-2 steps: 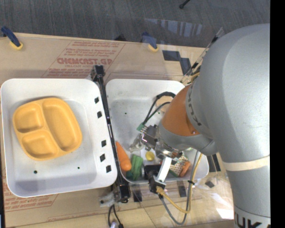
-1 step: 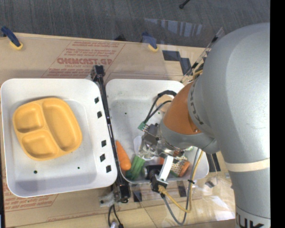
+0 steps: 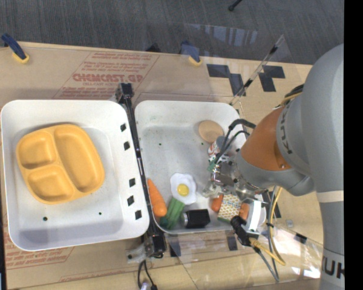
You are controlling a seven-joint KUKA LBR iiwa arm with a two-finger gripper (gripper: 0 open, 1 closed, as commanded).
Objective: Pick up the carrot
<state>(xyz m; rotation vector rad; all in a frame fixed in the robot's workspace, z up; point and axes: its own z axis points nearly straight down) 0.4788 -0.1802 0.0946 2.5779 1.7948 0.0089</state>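
The carrot (image 3: 156, 198) lies at the left wall of the right bin (image 3: 169, 116), about 7 o'clock in it, just beside a green piece (image 3: 175, 212). My gripper (image 3: 221, 192) hangs low at 5 o'clock of this bin — how it stands I cannot tell. A fried egg (image 3: 183, 188) lies between us — the yellow tray (image 3: 59, 162) sits in the left bin (image 3: 12, 162).

Dark grey ribbed carpet (image 3: 109, 11) was seen beyond the bench, whose top was covered by brown printed cardboard (image 3: 103, 71) held by blue clamps (image 3: 15, 48).
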